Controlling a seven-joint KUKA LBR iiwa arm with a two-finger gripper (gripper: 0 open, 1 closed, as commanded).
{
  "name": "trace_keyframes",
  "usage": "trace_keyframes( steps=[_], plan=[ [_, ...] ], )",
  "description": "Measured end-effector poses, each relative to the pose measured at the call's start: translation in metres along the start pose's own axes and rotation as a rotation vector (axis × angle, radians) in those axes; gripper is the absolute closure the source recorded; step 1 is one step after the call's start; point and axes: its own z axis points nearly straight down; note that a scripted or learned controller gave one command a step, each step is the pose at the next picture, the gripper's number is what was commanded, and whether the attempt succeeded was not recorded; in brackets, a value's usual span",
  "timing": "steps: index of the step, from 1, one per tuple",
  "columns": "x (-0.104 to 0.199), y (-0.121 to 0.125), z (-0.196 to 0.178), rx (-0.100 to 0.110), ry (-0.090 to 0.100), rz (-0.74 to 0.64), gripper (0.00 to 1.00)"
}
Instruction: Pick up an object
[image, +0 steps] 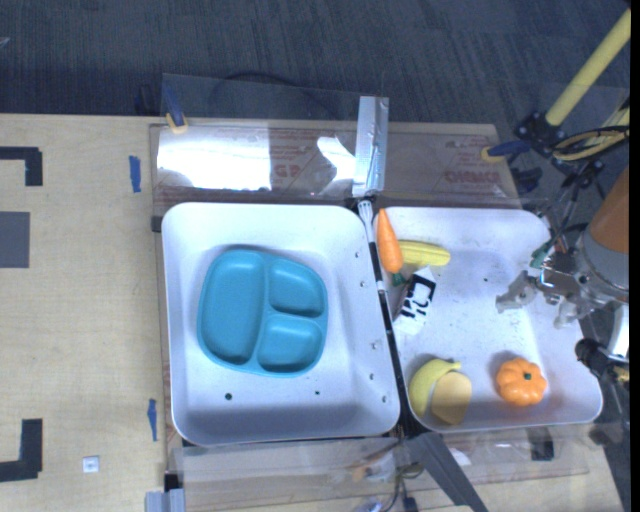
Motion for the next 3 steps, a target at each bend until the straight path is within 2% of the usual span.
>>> trace_keyframes(
  steps=[1, 2, 3],
  plan=[
    [-0.017, -0.048, 0.031, 0.009, 0.002, -0.05, 0.0],
    [0.023, -0.064, 0.045, 0.009, 0.003, 0.144, 0.0],
    [0.041, -0.069, 0.059, 0.001, 0.001, 0.068, 0.0]
  ],
)
